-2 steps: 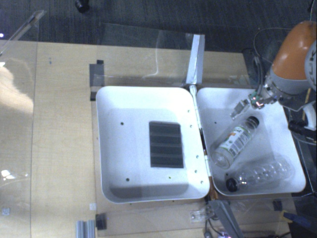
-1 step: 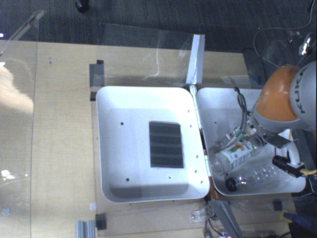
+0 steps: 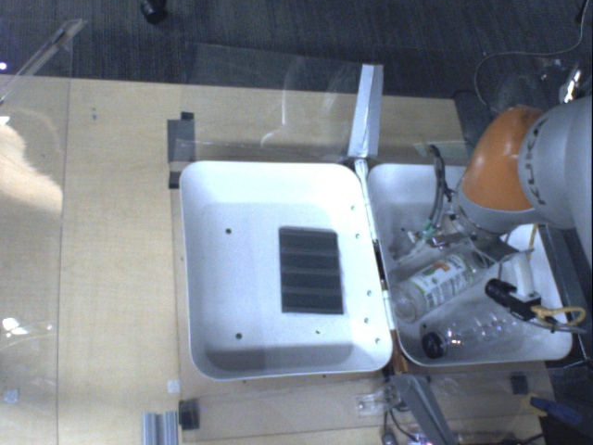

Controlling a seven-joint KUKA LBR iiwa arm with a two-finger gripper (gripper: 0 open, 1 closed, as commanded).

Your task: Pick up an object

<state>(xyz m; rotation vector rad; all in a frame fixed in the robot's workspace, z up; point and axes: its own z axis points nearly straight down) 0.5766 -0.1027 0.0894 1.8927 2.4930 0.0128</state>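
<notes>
While the arm [image 3: 515,170] hangs over the right bin [image 3: 404,182], the labelled clear bottle [image 3: 439,282] lies just nearside of the jaws, its long axis slanting toward the far right. Whether the jaws are open or closed, I cannot tell.

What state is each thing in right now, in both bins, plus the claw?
dark ribbed pad: lying flat in the middle of the left bin, nothing touching it.
labelled clear bottle: on its side in the right bin, just below the claw.
black-capped clear bottle: on its side by the right bin's front wall, cap on.
claw: low in the right bin; grip not discernible.
</notes>
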